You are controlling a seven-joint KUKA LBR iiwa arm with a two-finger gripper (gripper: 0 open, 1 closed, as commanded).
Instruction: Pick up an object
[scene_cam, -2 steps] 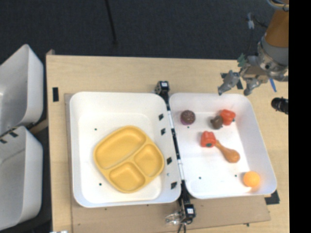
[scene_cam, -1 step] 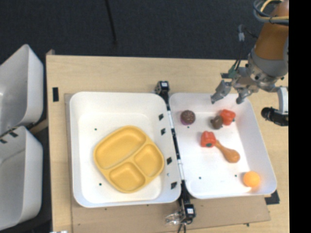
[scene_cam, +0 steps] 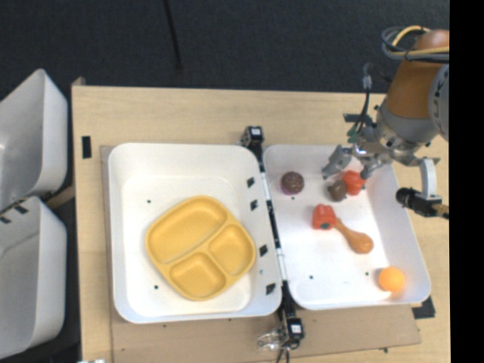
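- Two shallow white bins sit side by side on the table (scene_cam: pixel 91 203): the left bin (scene_cam: pixel 121 278) and the right bin (scene_cam: pixel 404 255).
- A yellow divided plate (scene_cam: pixel 200 246) with three compartments lies in the left bin, near its front edge.
- Five small things lie in the right bin.
- A dark red ball (scene_cam: pixel 292 181) lies near the back left corner of this bin.
- A small brown object (scene_cam: pixel 337 190) lies just beside a red object (scene_cam: pixel 352 182), near the back edge.
- An orange-red toy with a tan handle (scene_cam: pixel 340 228) lies about in the middle.
- An orange ball (scene_cam: pixel 392 279) is near the front right corner.
- The gripper (scene_cam: pixel 349 165) hangs over the back of the right bin, just above the red and brown objects.
- Its fingers (scene_cam: pixel 333 162) are spread apart, with nothing between them.
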